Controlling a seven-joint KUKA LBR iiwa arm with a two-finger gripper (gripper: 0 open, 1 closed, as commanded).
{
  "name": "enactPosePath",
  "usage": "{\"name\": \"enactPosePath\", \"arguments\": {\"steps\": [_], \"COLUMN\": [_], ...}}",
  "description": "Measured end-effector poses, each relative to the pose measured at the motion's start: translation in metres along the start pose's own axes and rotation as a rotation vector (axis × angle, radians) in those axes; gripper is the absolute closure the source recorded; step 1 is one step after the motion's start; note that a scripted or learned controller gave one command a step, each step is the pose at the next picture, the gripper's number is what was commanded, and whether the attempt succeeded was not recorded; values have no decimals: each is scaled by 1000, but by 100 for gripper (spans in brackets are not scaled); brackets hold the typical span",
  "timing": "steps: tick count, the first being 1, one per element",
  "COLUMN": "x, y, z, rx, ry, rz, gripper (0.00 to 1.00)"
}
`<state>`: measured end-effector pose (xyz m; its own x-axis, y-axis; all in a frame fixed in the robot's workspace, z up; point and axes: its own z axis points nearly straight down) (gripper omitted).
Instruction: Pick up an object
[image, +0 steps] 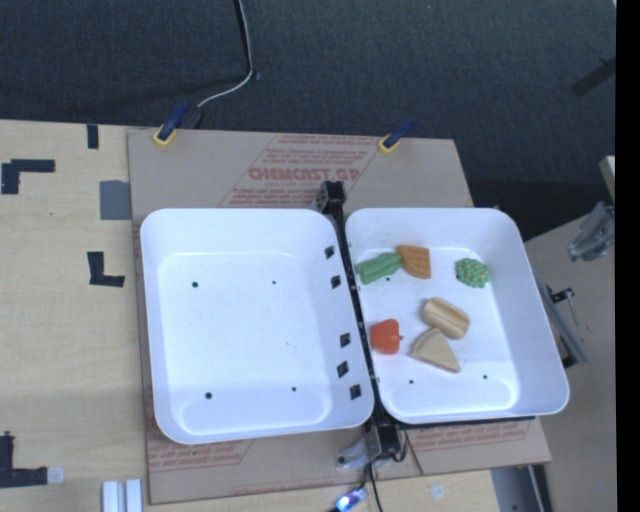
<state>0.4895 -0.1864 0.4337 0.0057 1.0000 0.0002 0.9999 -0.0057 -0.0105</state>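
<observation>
— What sits on the bench?

— Two white bins side by side, touching along a seam with small black clips (345, 340) on it. They rest on a cardboard sheet (290, 170) with red print, which two clamps (170, 125) hold at its far edge.

— The left bin (160, 300)?

— A bare white floor with four small dark dots on it.

— And the right bin (520, 330)?

— Six small things, all on its floor. A green piece (379, 267) lies at the far left, close to the seam. An orange-brown piece (414, 261) touches its right end. A bumpy green ball (472, 272) sits apart, nearer the right wall. A tan roll (446, 317) lies in the middle. A tan wedge (435, 351) is just beside it on the near side. A red piece (386, 336) sits left of the wedge, near the seam.

— So the things to pick are where?

— All in the right bin, lying loose on its floor.

— Is the gripper spread or pressed together?

— I cannot tell.

— Anything else?

— A pale cable (238, 60) runs over the dark floor beyond the bench.
</observation>
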Motion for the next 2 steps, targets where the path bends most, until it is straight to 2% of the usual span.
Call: {"name": "enactPosePath", "arguments": {"steps": [1,2], "x": [-36,22], "y": [25,65], "z": [156,158], "rx": [1,-10], "ry": [2,0], "rz": [-4,-12], "gripper": [100,100]}}
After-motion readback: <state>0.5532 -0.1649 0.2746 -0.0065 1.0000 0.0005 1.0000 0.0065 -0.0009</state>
